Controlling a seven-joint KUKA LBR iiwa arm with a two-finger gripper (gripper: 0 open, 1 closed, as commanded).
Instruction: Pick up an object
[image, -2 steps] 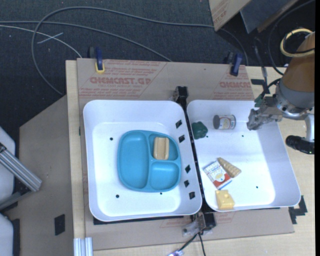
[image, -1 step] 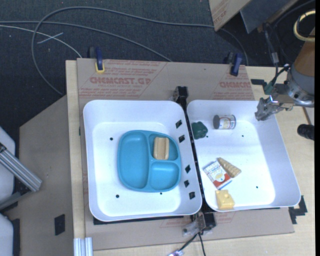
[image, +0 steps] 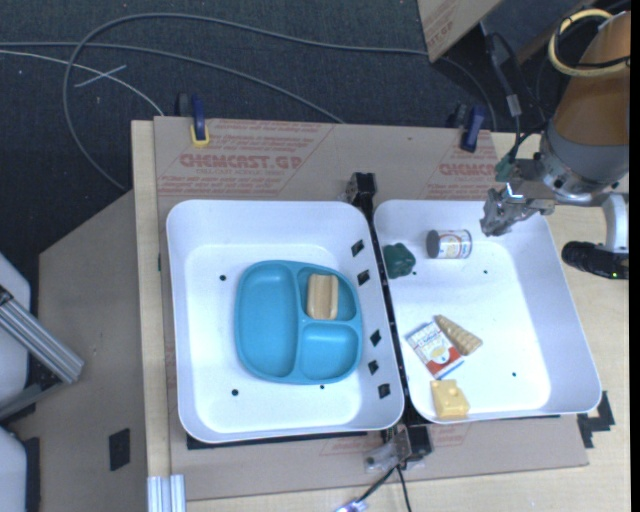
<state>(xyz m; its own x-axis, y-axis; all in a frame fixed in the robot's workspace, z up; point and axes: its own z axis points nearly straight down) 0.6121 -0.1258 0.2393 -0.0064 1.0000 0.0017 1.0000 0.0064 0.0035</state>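
The gripper (image: 497, 222) is being held above the right bin's (image: 560, 330) far edge, near a small can (image: 449, 244); its grasp cannot be told.

Small can (image: 449, 244) on its side, right bin's (image: 560, 300) far end

The brown board (image: 300, 150) on the worktop carries red print reading "CHEMCAST GP" behind the left bin. The same red print repeats behind the right bin, too blurred to read fully.
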